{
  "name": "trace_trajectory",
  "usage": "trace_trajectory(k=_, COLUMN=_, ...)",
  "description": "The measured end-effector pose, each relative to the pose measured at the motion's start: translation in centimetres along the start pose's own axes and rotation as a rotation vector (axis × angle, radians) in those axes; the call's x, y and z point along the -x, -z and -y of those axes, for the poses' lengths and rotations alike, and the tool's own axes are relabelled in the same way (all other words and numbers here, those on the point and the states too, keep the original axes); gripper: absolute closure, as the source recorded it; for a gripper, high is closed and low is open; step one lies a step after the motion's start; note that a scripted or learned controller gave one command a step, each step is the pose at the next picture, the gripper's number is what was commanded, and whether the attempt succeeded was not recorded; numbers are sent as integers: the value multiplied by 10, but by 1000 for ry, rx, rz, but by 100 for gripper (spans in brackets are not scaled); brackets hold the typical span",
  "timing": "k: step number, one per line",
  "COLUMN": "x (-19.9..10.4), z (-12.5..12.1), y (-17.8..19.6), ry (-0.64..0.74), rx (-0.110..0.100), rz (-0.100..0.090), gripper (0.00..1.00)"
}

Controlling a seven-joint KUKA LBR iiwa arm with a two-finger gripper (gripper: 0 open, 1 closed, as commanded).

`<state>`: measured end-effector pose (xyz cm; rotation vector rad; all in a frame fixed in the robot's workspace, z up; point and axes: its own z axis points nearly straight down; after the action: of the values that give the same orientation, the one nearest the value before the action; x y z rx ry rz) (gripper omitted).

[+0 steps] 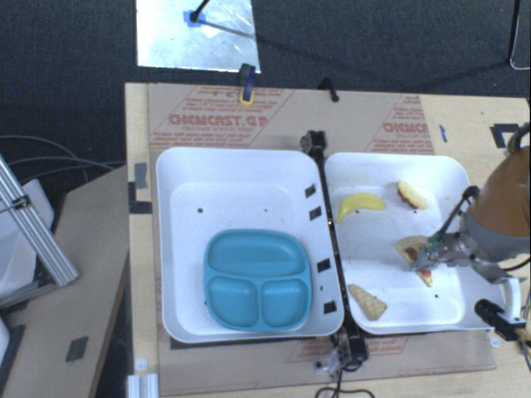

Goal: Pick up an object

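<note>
Gripper [426,261] low over pizza slice [412,250] just below-right of banana [360,205], finger state cannot tell; centre on slice, close firmly, lift straight.

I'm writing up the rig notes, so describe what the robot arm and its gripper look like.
The arm is a rounded grey body with a broad orange band above the wrist. A thin dark cable runs alongside towards the small metallic grey gripper at its end.
</note>
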<state>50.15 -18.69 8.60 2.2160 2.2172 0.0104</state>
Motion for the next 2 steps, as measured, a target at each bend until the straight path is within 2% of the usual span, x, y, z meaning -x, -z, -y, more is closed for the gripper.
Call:
trace_trajectory(k=1, x=-62, z=-10, y=4, ry=3, rx=10, rz=12, gripper=100)
trace_trajectory(k=2, x=-112, z=-44, y=101, ry=6, rx=-4, rz=1, gripper=100)
